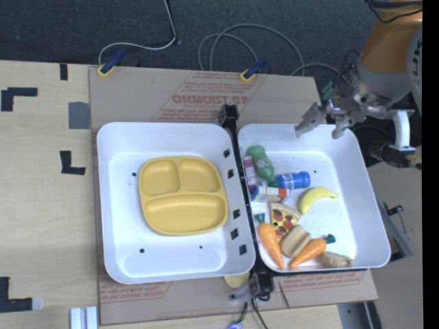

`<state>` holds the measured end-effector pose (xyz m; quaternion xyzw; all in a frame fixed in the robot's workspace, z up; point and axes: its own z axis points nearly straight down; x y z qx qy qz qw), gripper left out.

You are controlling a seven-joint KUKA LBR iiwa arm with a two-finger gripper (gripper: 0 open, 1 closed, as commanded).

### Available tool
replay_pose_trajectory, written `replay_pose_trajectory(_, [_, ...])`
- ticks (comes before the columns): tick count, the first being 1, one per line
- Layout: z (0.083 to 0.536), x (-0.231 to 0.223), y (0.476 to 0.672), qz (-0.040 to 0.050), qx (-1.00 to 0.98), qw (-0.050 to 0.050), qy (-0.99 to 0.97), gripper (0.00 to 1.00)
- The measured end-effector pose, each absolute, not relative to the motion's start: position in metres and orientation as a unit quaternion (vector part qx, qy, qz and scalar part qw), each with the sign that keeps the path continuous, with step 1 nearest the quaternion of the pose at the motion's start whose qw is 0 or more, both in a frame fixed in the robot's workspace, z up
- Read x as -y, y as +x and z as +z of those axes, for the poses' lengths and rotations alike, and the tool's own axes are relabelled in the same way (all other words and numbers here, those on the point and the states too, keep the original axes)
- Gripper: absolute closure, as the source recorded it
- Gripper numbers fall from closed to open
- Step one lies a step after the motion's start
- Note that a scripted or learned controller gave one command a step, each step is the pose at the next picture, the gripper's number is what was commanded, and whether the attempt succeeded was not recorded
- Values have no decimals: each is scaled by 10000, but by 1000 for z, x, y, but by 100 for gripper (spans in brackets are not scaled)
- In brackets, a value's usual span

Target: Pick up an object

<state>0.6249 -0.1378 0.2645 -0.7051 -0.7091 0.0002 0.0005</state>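
From my seat I see the jaws (321,121) spread apart with nothing between the two fingers, poised over the far rim of the right-hand bin (363,184). Below them in that bin lies the clutter I could pick from: a green bottle (258,157), a blue-capped bottle (293,180), then a banana (315,199), a pizza slice (283,217), and nearest the front rim two carrots (270,244) (309,251) with a piece of bread (294,239) between them (all well apart from the jaws). To the left of the jaws, past the black hinge strip, sits the left-hand bin (116,184) with a yellow divided tray (183,195) in it. Both bins rest on a cardboard sheet (199,94) clipped at its far edge, laid over the pale wooden desk (41,197). Behind the jaws the floor is dark carpet (68,12) with loose cables (226,40) looping across it.
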Motion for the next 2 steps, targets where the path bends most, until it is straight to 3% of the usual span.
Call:
replay_pose_trajectory(1, [133, 90, 610, 35, 7085, 57, -7057, 0])
replay_pose_trajectory(2, [84, 95, 671, 1, 7082, -27, -7060, 0])
